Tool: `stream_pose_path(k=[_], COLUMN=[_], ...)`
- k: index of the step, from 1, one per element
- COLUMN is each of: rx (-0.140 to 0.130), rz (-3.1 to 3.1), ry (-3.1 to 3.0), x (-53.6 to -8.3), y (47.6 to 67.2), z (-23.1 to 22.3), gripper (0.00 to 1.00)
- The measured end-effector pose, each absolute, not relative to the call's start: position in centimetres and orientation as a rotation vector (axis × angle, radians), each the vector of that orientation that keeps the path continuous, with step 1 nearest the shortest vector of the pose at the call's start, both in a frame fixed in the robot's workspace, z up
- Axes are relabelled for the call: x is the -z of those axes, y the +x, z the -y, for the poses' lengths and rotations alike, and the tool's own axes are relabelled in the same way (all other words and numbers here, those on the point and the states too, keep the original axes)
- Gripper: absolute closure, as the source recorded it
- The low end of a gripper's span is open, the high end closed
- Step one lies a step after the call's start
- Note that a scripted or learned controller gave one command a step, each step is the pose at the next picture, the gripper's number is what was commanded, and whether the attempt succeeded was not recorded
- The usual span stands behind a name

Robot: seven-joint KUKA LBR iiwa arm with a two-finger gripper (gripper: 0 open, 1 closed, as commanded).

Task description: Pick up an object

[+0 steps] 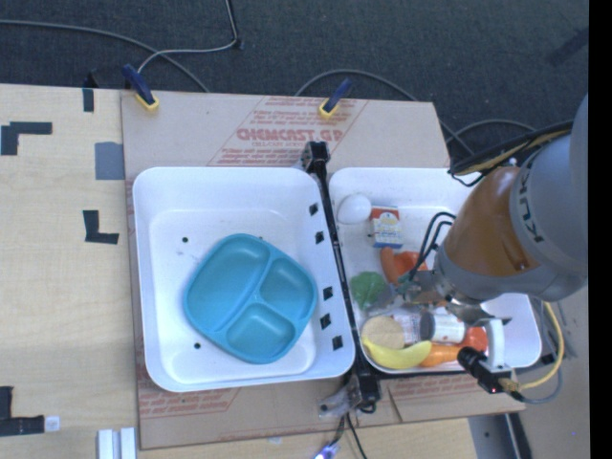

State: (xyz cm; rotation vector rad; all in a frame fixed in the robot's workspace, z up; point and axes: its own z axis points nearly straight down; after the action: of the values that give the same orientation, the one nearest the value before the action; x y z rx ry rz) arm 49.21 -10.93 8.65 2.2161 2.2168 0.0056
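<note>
2 shallow white bins | grey 2-finger gripper [413, 306] low in right bin [435, 182] over clutter | jaws: can't tell | targets: yellow banana [397, 355], green leafy toy [366, 286] close by | risk: crowding, grab may slip or snag 2 items

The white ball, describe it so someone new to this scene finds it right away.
Look in the right bin, at its far left corner beside the black divider. The white ball sits there, left of a small red-and-white carton: plain, round and white among coloured items.

A grey arm [516, 228] is reaching into the right bin [435, 182]; a blue plate [251, 297] is lying at nine o'clock.
</note>
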Motion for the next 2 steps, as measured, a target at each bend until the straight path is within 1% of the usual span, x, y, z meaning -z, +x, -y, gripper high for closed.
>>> stream_pose_path(k=[1, 2], rx=[-0.003, -0.002], rz=[-2.219, -2.217], ry=[2.217, 2.217], x=[-8.64, -9.61], y=[54.56, 54.55], z=[13.93, 13.99], gripper=[0.0, 1.0])
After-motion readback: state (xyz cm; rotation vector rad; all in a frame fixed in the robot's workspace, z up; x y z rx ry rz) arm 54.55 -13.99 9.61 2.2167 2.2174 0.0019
